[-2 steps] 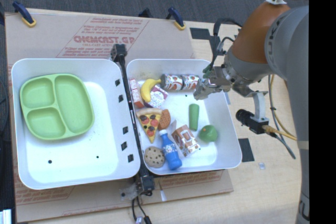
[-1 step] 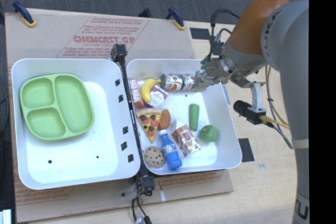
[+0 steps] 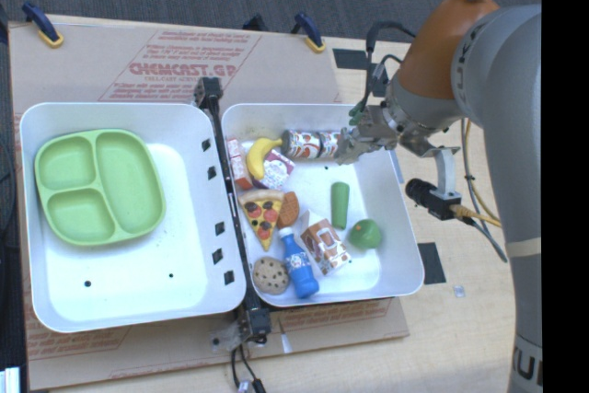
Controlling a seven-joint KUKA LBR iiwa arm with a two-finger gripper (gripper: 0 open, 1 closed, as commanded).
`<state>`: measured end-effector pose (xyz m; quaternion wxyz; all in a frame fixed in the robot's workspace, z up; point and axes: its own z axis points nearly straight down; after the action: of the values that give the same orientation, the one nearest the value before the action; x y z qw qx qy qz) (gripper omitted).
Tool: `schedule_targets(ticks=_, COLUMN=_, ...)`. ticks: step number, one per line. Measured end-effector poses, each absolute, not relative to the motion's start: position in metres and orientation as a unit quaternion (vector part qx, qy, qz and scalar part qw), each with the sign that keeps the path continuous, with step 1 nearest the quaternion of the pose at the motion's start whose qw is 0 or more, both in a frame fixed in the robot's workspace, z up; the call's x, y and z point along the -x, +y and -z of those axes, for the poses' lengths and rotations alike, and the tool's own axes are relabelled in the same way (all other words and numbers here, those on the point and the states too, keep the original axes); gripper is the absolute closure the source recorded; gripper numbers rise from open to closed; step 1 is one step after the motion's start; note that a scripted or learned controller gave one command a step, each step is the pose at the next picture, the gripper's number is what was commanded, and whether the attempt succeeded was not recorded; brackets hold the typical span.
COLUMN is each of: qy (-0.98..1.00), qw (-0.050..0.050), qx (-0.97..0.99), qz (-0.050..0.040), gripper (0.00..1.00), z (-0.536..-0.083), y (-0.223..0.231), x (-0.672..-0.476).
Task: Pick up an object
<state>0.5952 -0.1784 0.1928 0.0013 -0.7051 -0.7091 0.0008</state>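
The hand (image 3: pixel 354 145) sits low at the back of the right bin (image 3: pixel 398 225), touching the end of a can (image 3: pixel 310 144) lying on its side; I cannot tell how it is set. Beside the can are a banana (image 3: pixel 257 156), pizza slice (image 3: pixel 262 216), green cylinder (image 3: pixel 340 204), lime (image 3: pixel 365 234), blue bottle (image 3: pixel 299 264) and cookie (image 3: pixel 270 274). The left bin (image 3: pixel 129 285) holds a green tray (image 3: pixel 98 187).
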Motion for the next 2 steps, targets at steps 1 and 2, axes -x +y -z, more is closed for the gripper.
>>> schedule_targets(ticks=1, qy=-0.709, qw=-0.001, qx=0.705, qz=0.0003, gripper=1.0, z=-0.205, y=-0.178, x=-0.597)
schedule_targets(ticks=2, qy=-0.709, qw=0.0, qx=0.705, qz=0.0004, gripper=1.0, z=-0.194, y=-0.184, x=-0.64)
